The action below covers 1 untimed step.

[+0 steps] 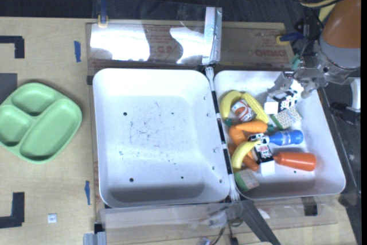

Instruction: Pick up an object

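Note:
The right white bin holds a heap of small objects. Among them are a yellow banana, a second banana, an orange bottle, a blue bottle and an orange lump. A small black-and-white item lies near the bin's far right corner. My gripper hangs just above that corner, over the black-and-white item. It is open, with nothing between its fingers.
The left white bin sits beside the right one, split from it by a low wall. A green divided plate lies on the bench at far left. A clear plastic panel stands behind the left bin.

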Each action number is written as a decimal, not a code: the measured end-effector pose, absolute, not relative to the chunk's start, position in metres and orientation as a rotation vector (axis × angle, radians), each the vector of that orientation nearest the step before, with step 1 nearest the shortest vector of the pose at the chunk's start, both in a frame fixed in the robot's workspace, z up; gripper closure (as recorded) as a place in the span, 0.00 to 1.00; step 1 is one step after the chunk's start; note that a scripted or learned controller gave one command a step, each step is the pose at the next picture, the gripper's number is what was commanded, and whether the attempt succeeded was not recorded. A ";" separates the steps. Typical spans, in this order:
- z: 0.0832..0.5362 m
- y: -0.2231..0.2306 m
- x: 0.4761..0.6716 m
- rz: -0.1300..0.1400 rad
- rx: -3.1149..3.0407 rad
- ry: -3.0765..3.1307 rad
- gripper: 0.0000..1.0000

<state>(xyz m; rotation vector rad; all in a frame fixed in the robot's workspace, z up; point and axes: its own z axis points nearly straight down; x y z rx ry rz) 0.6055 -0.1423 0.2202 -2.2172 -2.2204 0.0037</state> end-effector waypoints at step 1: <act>0.129 -0.106 0.605 0.003 -2.048 -2.378 0.00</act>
